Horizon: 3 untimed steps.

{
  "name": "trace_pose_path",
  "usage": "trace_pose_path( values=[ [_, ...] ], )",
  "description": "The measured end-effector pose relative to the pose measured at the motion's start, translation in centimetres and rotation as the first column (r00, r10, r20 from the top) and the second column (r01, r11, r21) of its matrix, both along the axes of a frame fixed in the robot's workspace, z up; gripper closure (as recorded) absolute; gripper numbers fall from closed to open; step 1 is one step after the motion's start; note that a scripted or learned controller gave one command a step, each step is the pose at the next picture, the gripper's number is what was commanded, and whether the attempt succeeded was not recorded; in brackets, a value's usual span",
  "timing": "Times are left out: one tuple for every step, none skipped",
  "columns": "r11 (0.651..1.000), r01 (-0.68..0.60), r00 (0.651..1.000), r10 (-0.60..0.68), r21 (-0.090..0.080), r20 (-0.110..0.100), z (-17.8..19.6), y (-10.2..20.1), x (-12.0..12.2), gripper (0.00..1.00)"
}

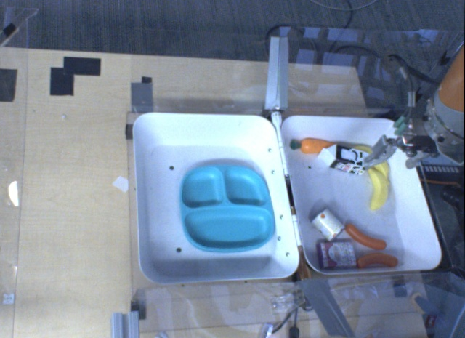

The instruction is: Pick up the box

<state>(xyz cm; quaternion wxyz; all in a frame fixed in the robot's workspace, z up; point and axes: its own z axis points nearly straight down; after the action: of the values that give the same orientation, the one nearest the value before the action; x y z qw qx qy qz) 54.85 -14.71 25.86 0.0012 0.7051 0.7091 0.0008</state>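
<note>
in the right bin (429,249), the box (349,159) lies flat between carrot (317,145) and banana (378,184), just beside the tool (381,153). whether the tool grips cannot be told. the box looks light and stiff; its long edges should suit a grasp.

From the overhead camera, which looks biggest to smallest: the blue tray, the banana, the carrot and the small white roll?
1. Blue tray, by far the largest.
2. Banana.
3. Carrot.
4. White roll, though carrot and roll look close in size.
</note>
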Motion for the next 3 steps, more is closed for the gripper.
trace_pose_path(
  values=[
    [1.0,-0.01,1.0,0.01,0.001,-0.001,-15.6,-5.8,-1.4,0.0],
    [1.0,0.008,1.0,-0.008,0.0,0.007,-17.1,-5.6,6.7,0.0],
    [0.999,0.037,0.997,-0.036,0.007,-0.072,-17.3,-5.6,10.7,0.0]
  ],
)
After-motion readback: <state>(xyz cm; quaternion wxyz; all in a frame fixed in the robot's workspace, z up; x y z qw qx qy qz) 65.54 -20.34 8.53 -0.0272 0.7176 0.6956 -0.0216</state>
